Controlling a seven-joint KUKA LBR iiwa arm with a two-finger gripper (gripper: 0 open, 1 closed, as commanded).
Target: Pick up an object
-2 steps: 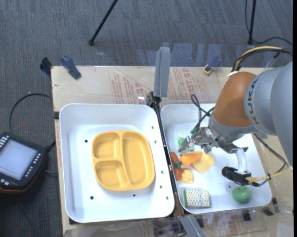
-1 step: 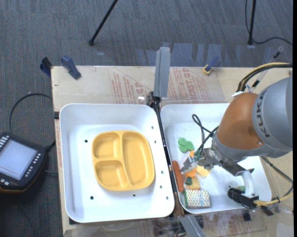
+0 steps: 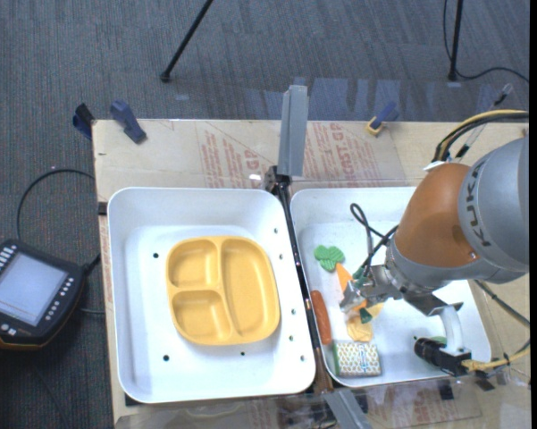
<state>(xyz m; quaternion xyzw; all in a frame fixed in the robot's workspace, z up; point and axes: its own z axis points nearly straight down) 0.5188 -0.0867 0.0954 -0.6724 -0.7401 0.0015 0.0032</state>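
Orange carrot (image 3: pixel 343 280) lies just beside my claw (image 3: pixel 356 300), which hangs low to reach it; its grip I cannot tell.

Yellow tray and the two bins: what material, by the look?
Yellow tray: likely moulded plastic, matte to satin; uniform colour, rounded compartment walls, soft highlights. Left bin and right bin: probably thin formed plastic, smooth white with slight sheen and rounded corners; painted metal cannot be excluded.
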